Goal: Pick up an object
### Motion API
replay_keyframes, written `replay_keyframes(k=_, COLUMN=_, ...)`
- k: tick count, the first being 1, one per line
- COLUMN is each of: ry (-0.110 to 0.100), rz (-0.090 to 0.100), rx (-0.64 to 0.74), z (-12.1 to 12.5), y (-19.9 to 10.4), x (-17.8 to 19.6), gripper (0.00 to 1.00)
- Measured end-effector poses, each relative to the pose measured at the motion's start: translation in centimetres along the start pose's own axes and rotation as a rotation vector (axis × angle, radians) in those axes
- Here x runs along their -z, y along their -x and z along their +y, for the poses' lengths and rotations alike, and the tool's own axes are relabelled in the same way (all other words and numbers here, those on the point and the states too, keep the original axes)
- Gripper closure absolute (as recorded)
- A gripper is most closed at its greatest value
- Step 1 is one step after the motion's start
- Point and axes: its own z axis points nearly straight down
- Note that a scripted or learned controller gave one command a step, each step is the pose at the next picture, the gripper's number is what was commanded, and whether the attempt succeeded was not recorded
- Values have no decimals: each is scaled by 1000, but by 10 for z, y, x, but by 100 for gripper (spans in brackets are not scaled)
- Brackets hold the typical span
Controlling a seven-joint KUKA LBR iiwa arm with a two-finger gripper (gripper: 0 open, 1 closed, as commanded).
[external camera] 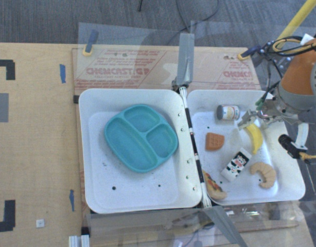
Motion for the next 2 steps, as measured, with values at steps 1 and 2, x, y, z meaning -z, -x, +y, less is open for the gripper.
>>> replay_keyframes(k=1, ry=1, rz=-8, rx=0, z=0, y=3, x=11, gripper=100)
replay_keyframes(k=2, ry=-1, rz=-9, rx=35, z=-32, y=-48, x=107, gripper=100)
